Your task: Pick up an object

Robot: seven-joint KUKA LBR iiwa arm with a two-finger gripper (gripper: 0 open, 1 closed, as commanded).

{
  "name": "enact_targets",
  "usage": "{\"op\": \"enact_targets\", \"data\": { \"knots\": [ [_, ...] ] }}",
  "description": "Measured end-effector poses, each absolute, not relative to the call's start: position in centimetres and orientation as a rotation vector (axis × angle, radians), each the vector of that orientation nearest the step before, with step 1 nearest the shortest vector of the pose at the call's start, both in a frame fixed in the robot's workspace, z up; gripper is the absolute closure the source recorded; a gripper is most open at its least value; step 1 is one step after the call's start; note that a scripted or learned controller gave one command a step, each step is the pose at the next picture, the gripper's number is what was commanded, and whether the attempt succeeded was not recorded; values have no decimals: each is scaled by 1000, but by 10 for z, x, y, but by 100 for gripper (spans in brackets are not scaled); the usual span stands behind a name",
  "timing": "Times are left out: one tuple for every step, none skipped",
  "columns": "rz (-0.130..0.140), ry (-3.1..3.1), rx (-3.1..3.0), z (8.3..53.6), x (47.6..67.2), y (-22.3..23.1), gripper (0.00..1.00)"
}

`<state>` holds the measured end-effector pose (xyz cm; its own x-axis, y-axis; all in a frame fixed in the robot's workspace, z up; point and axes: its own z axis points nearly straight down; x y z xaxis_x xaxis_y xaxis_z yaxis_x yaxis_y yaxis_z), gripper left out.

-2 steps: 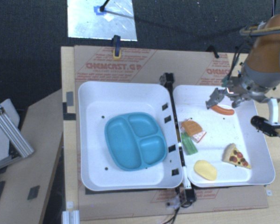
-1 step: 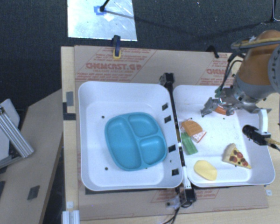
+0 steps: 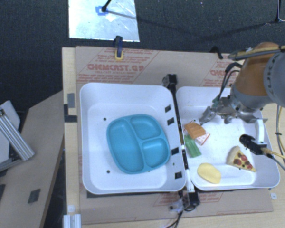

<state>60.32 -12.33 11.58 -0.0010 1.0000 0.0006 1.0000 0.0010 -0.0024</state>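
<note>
Camera view. The gripper (image 3: 216,117) hangs over the upper part of the right bin (image 3: 271,175), with the arm reaching in from the right. Its two fingers appear spread, bare white bin floor shows between them, and nothing is held. Whether the tips touch the floor or stand above it cannot be made out from this angle.

Step in hand, by my judgement: the approach. No object has been grasped or lifted, so the task is at its start.

The nearest candidate is the orange piece (image 3: 194,128), which lies just down and to the left of the gripper, close to the divider between the bins. The next move would call for shifting the gripper over that piece, lowering it so a finger passes on either side, and only then closing. The divider wall close by leaves little room on that side.

Containers and contents:
- Right bin: the orange piece, with a green piece (image 3: 193,149) just below it along the divider. A yellow lump (image 3: 209,173) lies near the front wall. A toy pizza slice (image 3: 241,158) lies to the right of the lump, apart from it.
- Left bin (image 3: 92,97): a blue divided plate (image 3: 137,144) lying flat near the middle, its three compartments holding nothing that I can see.
</note>
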Motion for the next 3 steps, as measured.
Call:
{"op": "enact_targets", "data": {
  "knots": [
    [-3,-2225,-2222,129,605,-124,100],
    [-7,-2230,-2222,194,608,-126,100],
    [-7,-2231,-2221,249,610,-126,100]
  ]
}}
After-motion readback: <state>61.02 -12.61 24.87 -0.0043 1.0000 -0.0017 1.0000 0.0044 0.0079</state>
